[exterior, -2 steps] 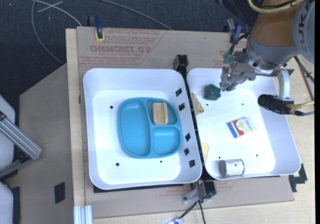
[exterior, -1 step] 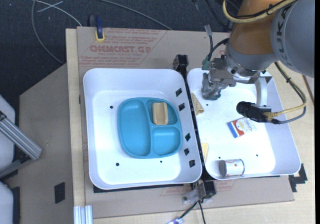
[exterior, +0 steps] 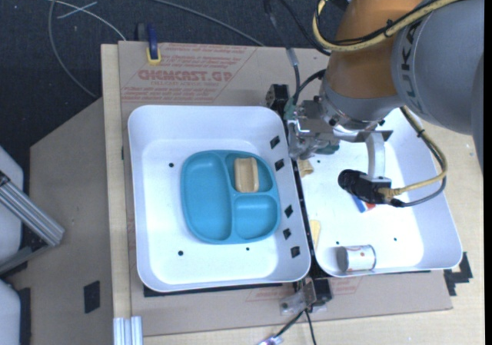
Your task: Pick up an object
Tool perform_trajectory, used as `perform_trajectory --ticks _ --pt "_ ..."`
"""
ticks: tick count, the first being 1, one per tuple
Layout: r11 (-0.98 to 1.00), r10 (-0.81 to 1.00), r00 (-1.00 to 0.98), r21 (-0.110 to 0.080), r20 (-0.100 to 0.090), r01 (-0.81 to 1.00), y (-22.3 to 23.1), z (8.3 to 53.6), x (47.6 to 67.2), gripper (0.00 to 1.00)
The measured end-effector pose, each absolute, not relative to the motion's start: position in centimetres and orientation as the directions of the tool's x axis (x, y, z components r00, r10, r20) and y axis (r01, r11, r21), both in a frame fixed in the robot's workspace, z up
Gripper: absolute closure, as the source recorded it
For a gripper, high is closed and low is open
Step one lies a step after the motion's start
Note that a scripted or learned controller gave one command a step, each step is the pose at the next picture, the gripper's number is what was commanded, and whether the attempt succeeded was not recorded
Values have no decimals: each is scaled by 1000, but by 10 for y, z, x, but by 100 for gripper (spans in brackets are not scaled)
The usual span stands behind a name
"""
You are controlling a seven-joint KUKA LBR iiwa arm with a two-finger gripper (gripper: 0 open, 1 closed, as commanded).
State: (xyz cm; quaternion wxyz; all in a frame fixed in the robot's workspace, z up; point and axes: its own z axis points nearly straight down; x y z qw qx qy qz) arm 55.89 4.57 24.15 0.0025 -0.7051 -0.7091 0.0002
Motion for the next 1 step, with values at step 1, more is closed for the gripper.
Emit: perform_trajectory --ticks 1 --pt "5 1000 -5 -5 3 1000 89 235 540 100"
